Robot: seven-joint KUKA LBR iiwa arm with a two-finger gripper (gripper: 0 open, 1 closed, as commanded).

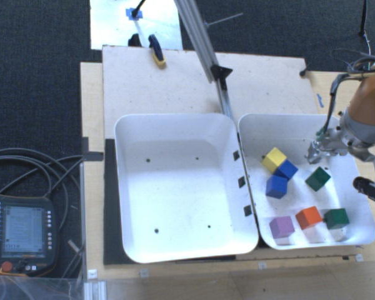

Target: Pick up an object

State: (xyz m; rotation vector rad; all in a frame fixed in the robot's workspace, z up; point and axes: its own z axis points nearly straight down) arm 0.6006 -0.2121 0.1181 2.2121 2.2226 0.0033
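Observation:
The right bin [256, 130] holds several small blocks: a yellow block [274, 159], two blue blocks [287, 169] [276, 187], a dark green block [317, 179], a purple block [282, 226], an orange block [309, 217] and a second green block [337, 218]. My gripper [317, 153] hangs over the bin's right part, just above and slightly left of the dark green block. Nothing shows between its fingers.
The left bin [128, 136] sits beside the right one. A slanted metal pole [197, 33] crosses the bench behind the bins. A teach pendant [22, 233] with cables lies on the floor at the left.

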